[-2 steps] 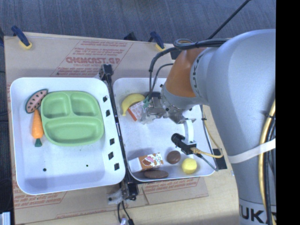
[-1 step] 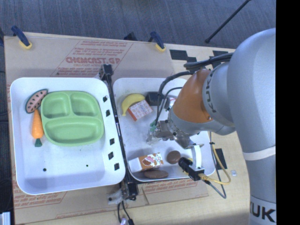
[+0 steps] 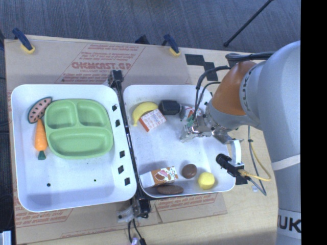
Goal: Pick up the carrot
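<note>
A: Starting at the left of the frame, what do we have?

B: We see the left bin (image 3: 30,188), and in its upper left part the carrot (image 3: 40,138) lies lengthwise, orange with its green end toward the bottom of the frame. It sits just beside the left edge of the green divided plate (image 3: 78,127). Above the carrot, a watermelon slice (image 3: 39,109) leans against the plate's upper left corner.

A: And moving right?

B: In the right bin (image 3: 168,147), along the top, we see a banana (image 3: 144,109), a small carton (image 3: 153,120) touching it, and a dark block (image 3: 169,107). Along the bottom edge we find a printed box (image 3: 164,175), a brown flat piece (image 3: 169,190) under it, a brown ball (image 3: 189,171) and a yellow lemon (image 3: 206,180).

A: The gripper?

B: The gripper (image 3: 193,128) hangs over the upper right part of the right bin, well apart from the carrot. We cannot tell how it is set; it is too small and cluttered. The arm (image 3: 265,96) fills the right of the frame.
</note>
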`<state>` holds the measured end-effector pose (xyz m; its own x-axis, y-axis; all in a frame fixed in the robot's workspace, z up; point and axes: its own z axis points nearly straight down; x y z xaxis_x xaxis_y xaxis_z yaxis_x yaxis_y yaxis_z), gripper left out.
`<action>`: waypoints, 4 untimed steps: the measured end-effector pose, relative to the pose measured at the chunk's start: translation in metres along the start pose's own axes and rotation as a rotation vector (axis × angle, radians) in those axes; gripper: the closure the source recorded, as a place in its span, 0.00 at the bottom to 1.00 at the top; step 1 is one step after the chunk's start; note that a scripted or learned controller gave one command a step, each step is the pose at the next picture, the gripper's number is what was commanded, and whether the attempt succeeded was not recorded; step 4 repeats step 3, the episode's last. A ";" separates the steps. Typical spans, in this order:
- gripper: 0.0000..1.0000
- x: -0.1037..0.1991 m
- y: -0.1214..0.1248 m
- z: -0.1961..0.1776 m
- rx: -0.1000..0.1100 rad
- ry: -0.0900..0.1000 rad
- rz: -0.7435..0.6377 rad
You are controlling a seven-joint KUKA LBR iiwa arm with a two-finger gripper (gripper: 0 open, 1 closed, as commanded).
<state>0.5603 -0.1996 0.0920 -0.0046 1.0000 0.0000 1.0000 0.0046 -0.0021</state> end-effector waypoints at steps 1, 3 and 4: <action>0.00 0.001 0.000 0.000 0.000 0.001 0.000; 0.00 0.075 -0.057 0.001 0.003 0.002 -0.003; 0.00 0.075 -0.057 0.001 0.003 0.002 -0.003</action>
